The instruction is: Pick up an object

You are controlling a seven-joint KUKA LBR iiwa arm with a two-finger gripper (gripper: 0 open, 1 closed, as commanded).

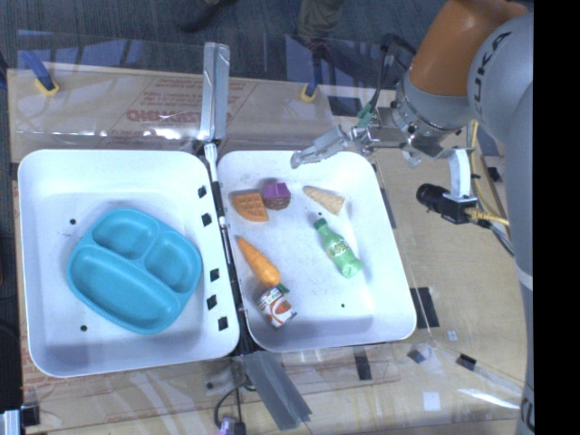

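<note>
— Six things lie in the right bin: a waffle, a purple piece, a wedge, a green bottle, a carrot and a can. None is lifted; I'd call this the approach step.

— And the gripper?

— At the bin's upper rim, above centre of the frame. Its fingers point left and down, close together with nothing between them.

— The arm?

— It comes in from the upper right, orange band high, wrist bent toward the bin.

— Next move?

— Probably pick a target, spread the fingers and come down. The wedge and purple piece are nearest, but the purple piece touches the waffle, so the wedge looks easier. The left bin holds a blue tray.
</note>
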